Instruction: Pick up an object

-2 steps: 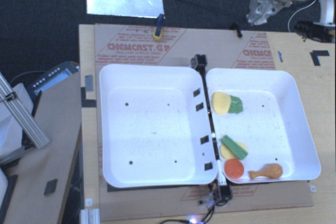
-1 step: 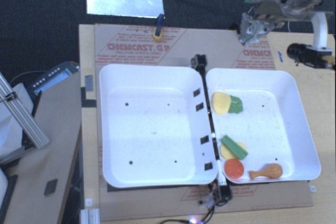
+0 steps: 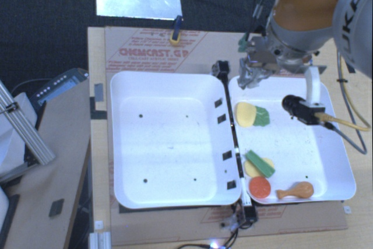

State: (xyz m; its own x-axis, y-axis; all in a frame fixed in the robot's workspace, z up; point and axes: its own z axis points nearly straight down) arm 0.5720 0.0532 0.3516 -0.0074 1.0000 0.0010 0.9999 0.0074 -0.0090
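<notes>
The gripper (image 3: 252, 74) hangs over the far left corner of the right bin (image 3: 326, 154), close to the divider between the 2 bins. Its fingers point down, but from this slanted angle I cannot tell whether they are spread or pressed together. Nothing shows between them.

The nearest thing to the gripper is a yellow and green toy (image 3: 252, 115), lying on the bin floor just toward the camera from the gripper's tip, apart from it. Further toward the near edge, along the left wall of the same bin, lies a green block (image 3: 260, 162) set slantwise across a pale yellow piece (image 3: 252, 169). Beside them in the near left corner sits a red round piece (image 3: 260, 187), and just right of it lies a tan drumstick-shaped toy (image 3: 296, 190) along the near wall. All 4 of these rest well apart from the gripper.

A black cylindrical part (image 3: 298, 109) on a white bracket juts from the arm over the middle of the right bin. The left bin (image 3: 169, 137) sits beside it on the bench (image 3: 151, 52).
</notes>
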